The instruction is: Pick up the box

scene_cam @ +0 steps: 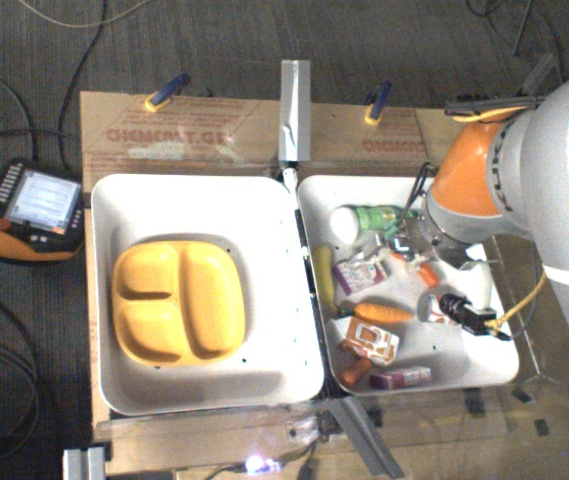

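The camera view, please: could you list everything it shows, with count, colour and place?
bins: two, white, side by side on the bench
tray: one, yellow, three compartments, in the left bin
bottle: one, green with a white end, lying at the back of the right bin
box: one, orange and white, small, near the right bin's front
carrot: one, orange, just behind the box
packet: one, purple and white, middle of the right bin
stick: one, yellow-green, along the right bin's left wall
clamps: two, blue and yellow, on the back board
pendant: one, orange and black, left of the bench
arm: one, grey with orange band, over the right bin
pincer: one, dark, low beside the bottle
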`<state>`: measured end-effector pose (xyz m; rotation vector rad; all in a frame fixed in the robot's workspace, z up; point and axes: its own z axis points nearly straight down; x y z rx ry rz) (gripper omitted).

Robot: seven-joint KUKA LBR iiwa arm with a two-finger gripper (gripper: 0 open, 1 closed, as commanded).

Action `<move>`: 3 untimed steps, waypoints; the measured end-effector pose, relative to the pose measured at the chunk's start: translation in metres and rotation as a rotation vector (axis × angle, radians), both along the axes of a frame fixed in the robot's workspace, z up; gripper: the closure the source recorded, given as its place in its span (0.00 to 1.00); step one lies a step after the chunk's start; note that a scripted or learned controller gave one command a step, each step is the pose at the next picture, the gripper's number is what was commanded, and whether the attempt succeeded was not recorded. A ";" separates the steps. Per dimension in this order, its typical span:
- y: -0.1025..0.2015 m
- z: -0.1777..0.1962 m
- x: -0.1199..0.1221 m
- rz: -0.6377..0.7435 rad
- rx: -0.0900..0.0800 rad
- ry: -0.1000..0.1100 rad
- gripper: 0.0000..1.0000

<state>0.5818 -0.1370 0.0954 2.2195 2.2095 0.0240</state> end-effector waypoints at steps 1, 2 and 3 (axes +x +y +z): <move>0.034 -0.001 0.049 -0.230 -0.005 0.004 0.00; 0.036 0.013 0.052 -0.226 -0.005 -0.006 1.00; 0.036 0.011 0.051 -0.226 -0.007 -0.001 0.00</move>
